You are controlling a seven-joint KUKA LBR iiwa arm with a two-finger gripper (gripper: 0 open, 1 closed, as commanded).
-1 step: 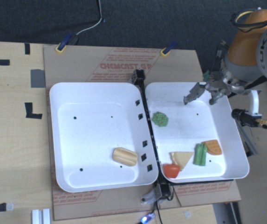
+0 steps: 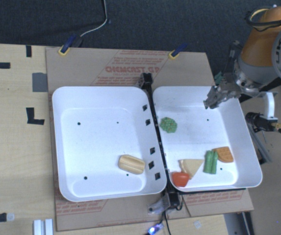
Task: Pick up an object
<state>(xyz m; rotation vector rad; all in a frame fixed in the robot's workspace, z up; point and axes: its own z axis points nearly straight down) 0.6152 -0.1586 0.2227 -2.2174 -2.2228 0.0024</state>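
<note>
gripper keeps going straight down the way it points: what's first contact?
Most likely bare floor of the right white bin, near its far right corner. The gripper points down there; the green broccoli-like piece lies well off to the left. Depth is unclear from one view.

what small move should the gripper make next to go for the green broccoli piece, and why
Probably a short move toward the divider and a little nearer the camera, still raised. The gripper sits near the far right part of the right bin, while the broccoli piece lies apart from the other items, beside the divider. Nothing is between its fingers, so centring over it comes first.
</note>
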